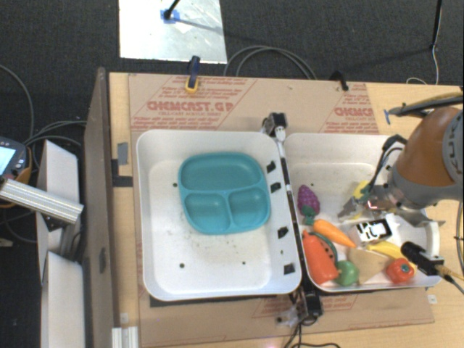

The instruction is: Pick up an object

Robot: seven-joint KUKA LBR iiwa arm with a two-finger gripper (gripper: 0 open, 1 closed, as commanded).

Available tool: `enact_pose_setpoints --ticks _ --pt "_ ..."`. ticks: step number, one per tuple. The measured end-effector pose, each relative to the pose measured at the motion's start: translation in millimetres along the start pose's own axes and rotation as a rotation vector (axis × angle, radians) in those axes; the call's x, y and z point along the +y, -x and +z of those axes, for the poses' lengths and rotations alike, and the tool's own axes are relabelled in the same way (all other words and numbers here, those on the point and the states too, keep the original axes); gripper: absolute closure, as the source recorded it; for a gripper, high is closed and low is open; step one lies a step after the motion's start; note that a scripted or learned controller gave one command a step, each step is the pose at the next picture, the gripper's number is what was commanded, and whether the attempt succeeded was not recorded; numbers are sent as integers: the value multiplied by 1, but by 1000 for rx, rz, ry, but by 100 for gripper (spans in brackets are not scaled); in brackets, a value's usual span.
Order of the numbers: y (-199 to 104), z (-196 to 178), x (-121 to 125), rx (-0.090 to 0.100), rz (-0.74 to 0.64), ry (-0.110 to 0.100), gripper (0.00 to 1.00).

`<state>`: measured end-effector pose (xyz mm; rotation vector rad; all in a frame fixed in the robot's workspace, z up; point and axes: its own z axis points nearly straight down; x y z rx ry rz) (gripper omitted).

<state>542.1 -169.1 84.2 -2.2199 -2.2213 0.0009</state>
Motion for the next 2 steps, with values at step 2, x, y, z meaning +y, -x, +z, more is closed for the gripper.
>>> enact_pose_setpoints --ticks 2 --pt "-7 0 17 1 -2 -1 0"
